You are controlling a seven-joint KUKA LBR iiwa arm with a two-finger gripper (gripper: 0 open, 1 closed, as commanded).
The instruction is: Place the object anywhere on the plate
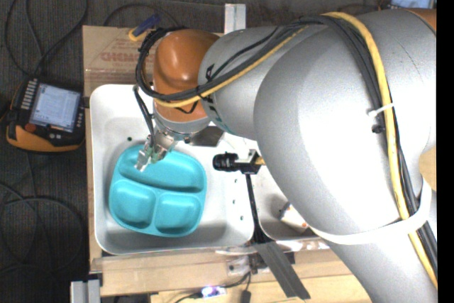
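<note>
The left white bin [106, 223] holds 1 turquoise plate [157, 188], lying flat toward the near side of the bin floor. The plate is divided into 3 compartments: 1 long section along its far edge and 2 smaller sections side by side along its near edge. All 3 compartments show plain turquoise surface.

The grey arm [319, 110] crosses in from the right and covers most of the right white bin [273, 230]; a small strip of that bin shows below the arm, with a pale scrap and a bit of orange in it, too hidden to identify.

The gripper [145, 160] hangs below the orange band [181, 64] and points down at the far-left corner of the plate, its tip over or at the long compartment. Whether the tip touches the plate cannot be told. A small greenish patch sits at the tip; it cannot be told whether this is the object or part of the gripper. The object's location therefore cannot be confirmed. Whether the claw is apart or together cannot be told.

A handheld control pendant [46, 113] lies on the floor to the left of the bench, well apart from the bins.
</note>
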